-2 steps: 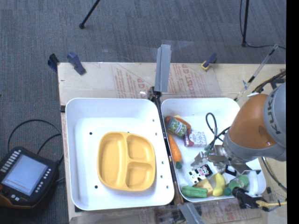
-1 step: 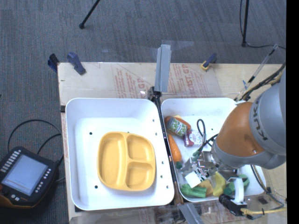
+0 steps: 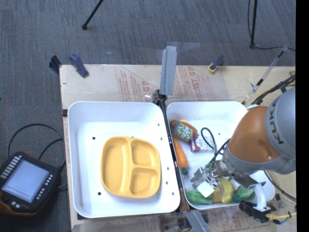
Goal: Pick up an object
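Observation:
The right bin (image 3: pixel 207 104) holds several small items. An orange carrot (image 3: pixel 180 152) lies along its left wall, with a green and red packet (image 3: pixel 185 128) and a dark red packet (image 3: pixel 196 142) beside it. Along the front lie a green piece (image 3: pixel 199 196), a white card (image 3: pixel 205 189), a yellow piece (image 3: pixel 226 186) and another green piece (image 3: pixel 241 193). My gripper (image 3: pixel 205 176) hangs low over the front middle of this bin, just above the white card and green piece. The orange wrist band (image 3: pixel 251 139) hides the bin's right part.
The left bin (image 3: pixel 82 129) holds a yellow divided plate (image 3: pixel 130 167). A black cable loop (image 3: pixel 208 137) lies in the right bin near the arm. A grey upright post (image 3: pixel 168 71) stands behind the wall between the bins. A teach pendant (image 3: pixel 24 180) sits on the floor at left.

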{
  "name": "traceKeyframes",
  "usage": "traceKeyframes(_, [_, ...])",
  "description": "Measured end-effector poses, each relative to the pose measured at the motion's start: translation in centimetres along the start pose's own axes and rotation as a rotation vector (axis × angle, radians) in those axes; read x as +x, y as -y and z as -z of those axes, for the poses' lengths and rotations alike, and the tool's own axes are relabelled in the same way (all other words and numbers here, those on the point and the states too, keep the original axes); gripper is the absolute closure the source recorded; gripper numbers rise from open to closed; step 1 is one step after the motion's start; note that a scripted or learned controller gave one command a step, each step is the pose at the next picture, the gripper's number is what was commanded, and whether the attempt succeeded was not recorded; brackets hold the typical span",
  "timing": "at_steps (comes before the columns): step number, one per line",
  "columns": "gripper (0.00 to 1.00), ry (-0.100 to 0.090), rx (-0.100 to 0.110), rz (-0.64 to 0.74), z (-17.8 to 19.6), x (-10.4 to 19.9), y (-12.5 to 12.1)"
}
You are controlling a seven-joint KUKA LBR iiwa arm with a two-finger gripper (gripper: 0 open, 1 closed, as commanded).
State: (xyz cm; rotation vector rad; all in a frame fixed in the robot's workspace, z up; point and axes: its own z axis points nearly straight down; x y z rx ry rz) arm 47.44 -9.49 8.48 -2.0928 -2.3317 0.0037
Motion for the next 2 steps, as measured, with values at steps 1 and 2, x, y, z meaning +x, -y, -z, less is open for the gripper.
traceKeyframes(1, [1.0, 0.0, 0.0, -0.009, 0.9, -0.3, 0.0])
traceKeyframes(2, [1.0, 0.003, -0.002, 0.283, 10.0, 2.1, -0.3])
